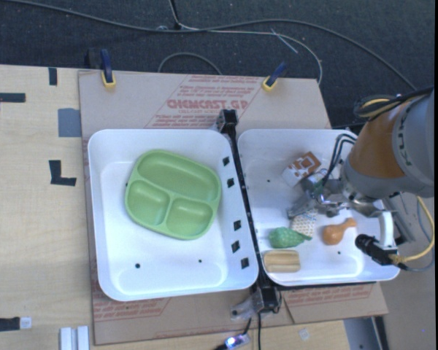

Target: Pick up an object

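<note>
Arm [394,152] bent over right bin [277,141], gripper [315,199] low

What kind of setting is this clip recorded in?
Most likely a robotics lab grasping bench: two white bins clamped onto a cardboard sheet, a grey-and-orange arm reaching into the right bin, and loose cables on dark carpet.

The grey arm comes in from the right side of the camera view, its orange band sitting just above the wrist and its bulk tilted down and leftward. The end effector [315,195] hangs low at the arm's left end, a cluster of metal parts pointing down and to the left. Black and yellow cables loop along the arm's lower right side.
</note>
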`<move>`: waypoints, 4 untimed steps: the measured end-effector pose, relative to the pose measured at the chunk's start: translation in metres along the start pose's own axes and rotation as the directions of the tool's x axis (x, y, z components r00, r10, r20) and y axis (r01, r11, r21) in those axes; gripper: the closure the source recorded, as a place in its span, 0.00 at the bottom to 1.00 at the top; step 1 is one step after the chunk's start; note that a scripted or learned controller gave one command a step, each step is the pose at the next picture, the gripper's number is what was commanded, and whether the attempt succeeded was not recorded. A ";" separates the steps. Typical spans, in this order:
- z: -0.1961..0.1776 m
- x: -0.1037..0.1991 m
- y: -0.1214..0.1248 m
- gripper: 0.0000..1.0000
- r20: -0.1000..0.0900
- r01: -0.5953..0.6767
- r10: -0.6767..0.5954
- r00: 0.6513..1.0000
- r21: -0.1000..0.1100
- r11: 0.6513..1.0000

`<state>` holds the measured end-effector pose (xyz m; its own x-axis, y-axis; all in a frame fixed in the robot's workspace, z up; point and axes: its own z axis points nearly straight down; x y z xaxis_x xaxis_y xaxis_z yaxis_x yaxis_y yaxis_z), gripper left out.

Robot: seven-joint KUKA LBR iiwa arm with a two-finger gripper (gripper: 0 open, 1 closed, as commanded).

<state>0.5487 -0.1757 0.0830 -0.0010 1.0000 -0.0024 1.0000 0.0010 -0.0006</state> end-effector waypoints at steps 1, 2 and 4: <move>-0.013 0.000 0.001 1.00 0.000 0.001 -0.001 1.000 -0.002 1.000; -0.059 0.005 -0.005 1.00 -0.003 0.001 -0.001 1.000 -0.003 1.000; -0.134 0.015 -0.007 1.00 -0.002 0.001 -0.001 1.000 -0.002 1.000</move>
<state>0.5417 -0.1603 0.2168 -0.0021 1.0000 0.0001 1.0000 0.0021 0.0018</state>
